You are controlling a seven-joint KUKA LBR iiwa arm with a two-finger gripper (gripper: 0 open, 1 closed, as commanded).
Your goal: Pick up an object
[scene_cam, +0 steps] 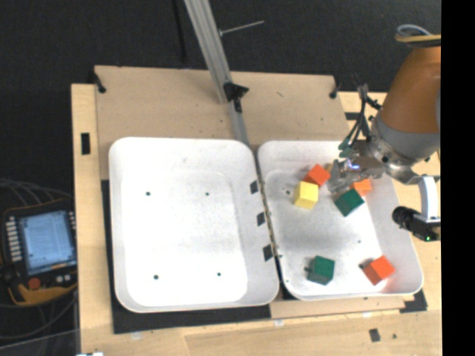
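The right bin [393, 273] holds several blocks. An orange block [318, 175] and a yellow block [305, 195] lie near its upper middle. A green block [348, 202] sits just right of them, with a small orange block [363, 186] beside it. Another green block [321, 269] and an orange block [378, 269] lie near the front. My gripper [347, 175] hangs low over the cluster, between the orange block and the green block. Its fingers are too blurred to read.
The left bin [182, 225] stands beside the right one, split by a narrow divider with black clips. A metal pole [211, 43] slants up from the back of the bins. A pendant with a lit screen [41, 243] lies off the bench to the left.
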